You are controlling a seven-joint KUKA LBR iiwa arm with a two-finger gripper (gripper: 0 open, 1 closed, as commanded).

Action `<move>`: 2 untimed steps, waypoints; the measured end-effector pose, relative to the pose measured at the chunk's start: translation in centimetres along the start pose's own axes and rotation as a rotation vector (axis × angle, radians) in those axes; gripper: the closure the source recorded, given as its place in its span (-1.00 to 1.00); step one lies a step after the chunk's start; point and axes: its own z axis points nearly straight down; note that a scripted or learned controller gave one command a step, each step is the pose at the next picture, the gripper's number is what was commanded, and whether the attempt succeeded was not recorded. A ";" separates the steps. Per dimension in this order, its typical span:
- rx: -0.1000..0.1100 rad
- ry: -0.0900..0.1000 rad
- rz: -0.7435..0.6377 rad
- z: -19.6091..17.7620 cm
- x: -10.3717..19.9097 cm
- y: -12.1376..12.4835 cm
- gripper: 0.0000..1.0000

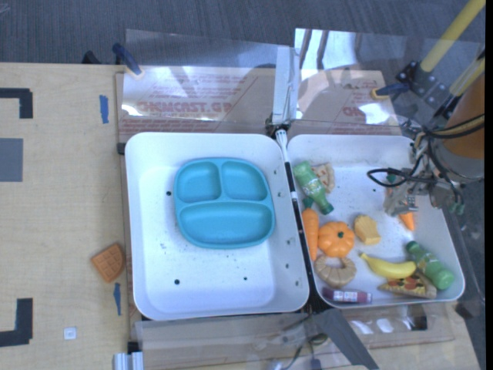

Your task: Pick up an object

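My gripper (402, 202) hangs low over the right side of the right bin (350, 154), below a tangle of cables. A small orange piece (408, 221) lies just under it, touching or nearly touching it; I cannot tell whether it is gripped. Spread through the same bin are a yellow bread chunk (367, 230), an orange pumpkin (337, 238), a carrot (310, 226), a banana (389, 267), a green bottle (313, 186) at the left and a second green bottle (430, 265) at the right.
The left bin (146, 230) holds a blue divided plate (223, 203). A bagel (336, 270), a pizza slice (408, 287) and a small tube (347, 295) lie along the right bin's front. A waffle (108, 261) sits on the bench at the left.
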 end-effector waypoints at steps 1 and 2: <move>-0.001 0.002 0.000 0.1 0.0 0.0 -1.00; -0.003 0.018 0.073 1.6 -2.0 0.2 -1.00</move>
